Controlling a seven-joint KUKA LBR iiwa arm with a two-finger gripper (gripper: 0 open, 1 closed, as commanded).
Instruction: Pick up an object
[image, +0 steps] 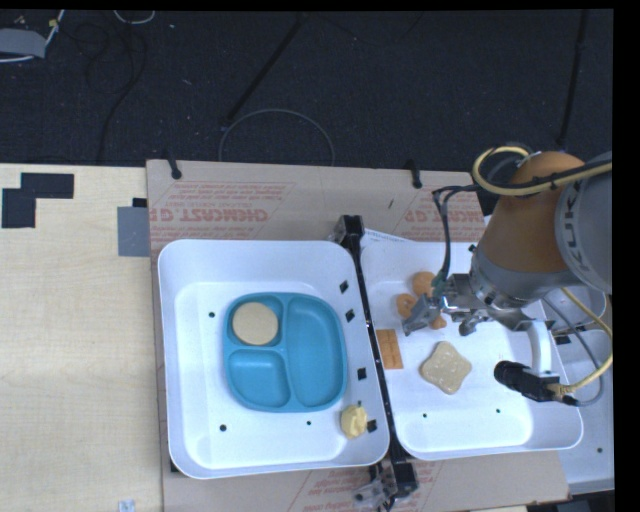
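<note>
End effector (420, 315) just beside orange pieces (408, 303)

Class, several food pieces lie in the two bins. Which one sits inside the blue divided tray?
The round tan cracker, resting in the blue plastic divided tray's upper-left compartment; the other pieces lie on bare bin floors.

Blue tray (300, 370), white bins (190, 300)

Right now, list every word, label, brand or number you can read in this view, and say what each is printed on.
Red lettering, upside down in this view, on the cardboard sheet under the bins: too blurred to read with confidence.
More red print on the cardboard's bottom edge: too small to read.
Large letters on the arm's grey housing: cut off, apparently "KU".
Small orange tag in the right bin: no print legible.
</note>
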